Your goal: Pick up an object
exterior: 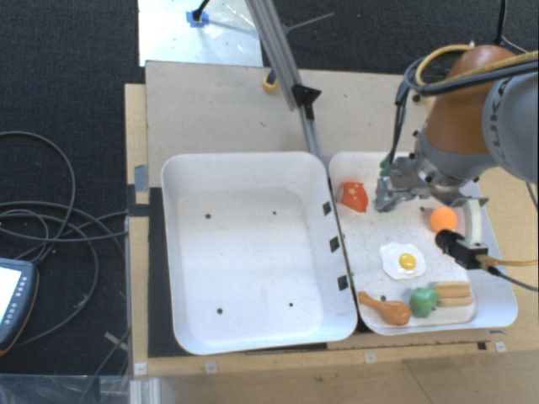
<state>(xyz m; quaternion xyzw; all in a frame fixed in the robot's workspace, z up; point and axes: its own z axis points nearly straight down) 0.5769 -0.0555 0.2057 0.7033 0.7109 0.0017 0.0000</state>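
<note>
The right bin [497, 305] holds several toy foods: a red piece [354, 196] near its left wall, an orange ball [443, 219], a fried egg [402, 262], a brown drumstick [386, 307], a green piece [423, 300] and a hot dog [453, 292]. My gripper [387, 202] hangs over the upper part of this bin, just right of the red piece and left of the orange ball. Nothing shows between its dark fingers.
The left bin [181, 183] lies beside the right one, with a shared wall bearing black clips [334, 242]. A grey pole [282, 49] slants across the bench's back. Cables and a pendant [13, 297] lie off the bench's left side.
</note>
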